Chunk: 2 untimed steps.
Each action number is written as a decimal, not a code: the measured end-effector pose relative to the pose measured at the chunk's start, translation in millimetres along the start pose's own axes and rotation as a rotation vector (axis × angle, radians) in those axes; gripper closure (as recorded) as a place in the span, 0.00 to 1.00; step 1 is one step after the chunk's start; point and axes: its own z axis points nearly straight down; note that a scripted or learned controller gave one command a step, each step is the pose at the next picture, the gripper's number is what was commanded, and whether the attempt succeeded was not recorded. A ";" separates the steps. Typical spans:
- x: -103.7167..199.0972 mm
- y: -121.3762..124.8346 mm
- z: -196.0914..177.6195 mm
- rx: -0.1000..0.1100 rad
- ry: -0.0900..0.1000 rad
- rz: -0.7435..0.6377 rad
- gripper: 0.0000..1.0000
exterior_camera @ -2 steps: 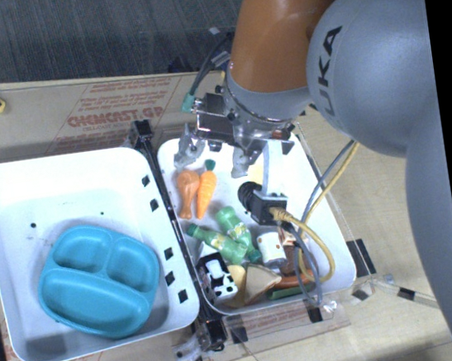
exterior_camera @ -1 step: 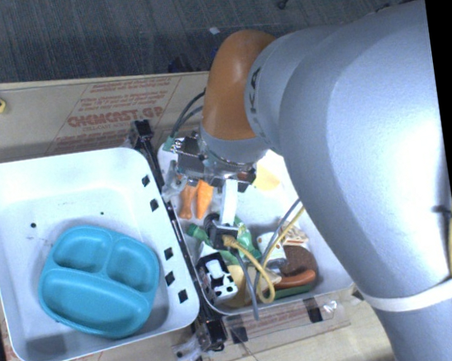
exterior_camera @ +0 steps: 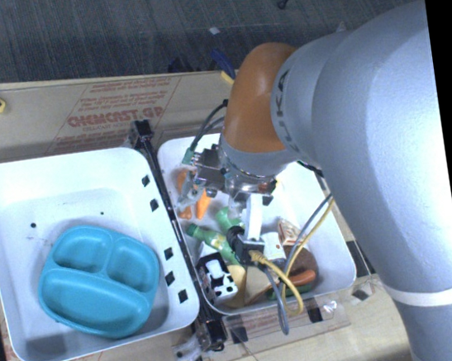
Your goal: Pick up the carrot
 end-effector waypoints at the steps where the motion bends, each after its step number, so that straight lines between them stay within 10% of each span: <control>1: -10.3 33.2 -1.2 -0.004 0.000 0.155 0.00; 2: -45.9 75.8 101.1 0.000 -0.001 0.216 0.00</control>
